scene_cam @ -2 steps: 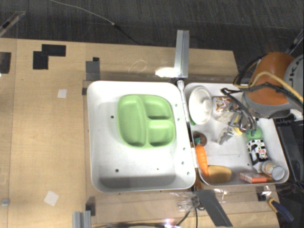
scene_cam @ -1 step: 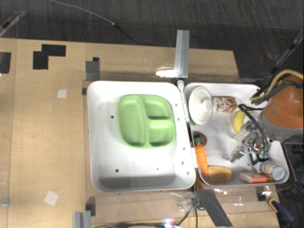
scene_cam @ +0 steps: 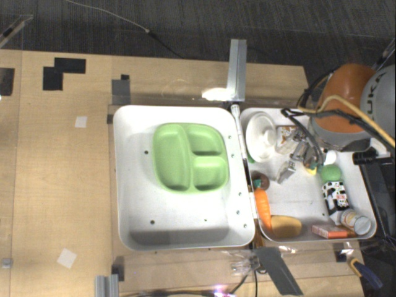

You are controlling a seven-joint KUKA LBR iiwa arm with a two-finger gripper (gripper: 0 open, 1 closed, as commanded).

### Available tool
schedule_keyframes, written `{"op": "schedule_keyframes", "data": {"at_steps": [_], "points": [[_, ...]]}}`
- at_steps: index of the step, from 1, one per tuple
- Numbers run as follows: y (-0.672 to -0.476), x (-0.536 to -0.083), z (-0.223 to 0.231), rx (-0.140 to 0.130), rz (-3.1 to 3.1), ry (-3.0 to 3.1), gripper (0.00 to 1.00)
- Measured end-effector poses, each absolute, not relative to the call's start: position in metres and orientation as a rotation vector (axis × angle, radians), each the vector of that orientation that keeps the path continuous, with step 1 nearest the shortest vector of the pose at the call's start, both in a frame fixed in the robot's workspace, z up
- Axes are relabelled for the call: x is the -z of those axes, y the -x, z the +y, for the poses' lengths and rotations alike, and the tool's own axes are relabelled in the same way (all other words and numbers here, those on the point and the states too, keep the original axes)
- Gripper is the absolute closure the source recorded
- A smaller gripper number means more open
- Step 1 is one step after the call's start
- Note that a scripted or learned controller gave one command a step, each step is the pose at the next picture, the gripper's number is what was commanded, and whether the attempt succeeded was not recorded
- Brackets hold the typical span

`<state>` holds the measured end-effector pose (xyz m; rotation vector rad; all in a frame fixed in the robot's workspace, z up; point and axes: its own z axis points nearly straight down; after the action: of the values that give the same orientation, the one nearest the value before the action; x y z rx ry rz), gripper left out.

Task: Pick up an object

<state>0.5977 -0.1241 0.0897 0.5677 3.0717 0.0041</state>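
Orange carrot (scene_cam: 263,206), bread roll (scene_cam: 286,226) and cup (scene_cam: 260,136) lay crowded in the right bin (scene_cam: 297,198), so the pincer (scene_cam: 296,161) hung there above them, holding nothing, its opening too blurred to tell.

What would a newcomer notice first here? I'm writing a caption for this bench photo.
The light green divided plastic plate stands out most, lying in the middle of the left white bin. Next comes the grey arm's gripper, reaching into the cluttered right white bin, where an orange carrot lies by the left wall.
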Motion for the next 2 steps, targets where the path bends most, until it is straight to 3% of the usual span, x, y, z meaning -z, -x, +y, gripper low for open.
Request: {"op": "schedule_keyframes", "data": {"at_steps": [1,2], "points": [[-0.556,-0.091,-0.148,-0.003,3.030,-0.761,0.00],[-0.645,-0.090,-0.200,0.004,3.062,-0.926,0.00]]}}
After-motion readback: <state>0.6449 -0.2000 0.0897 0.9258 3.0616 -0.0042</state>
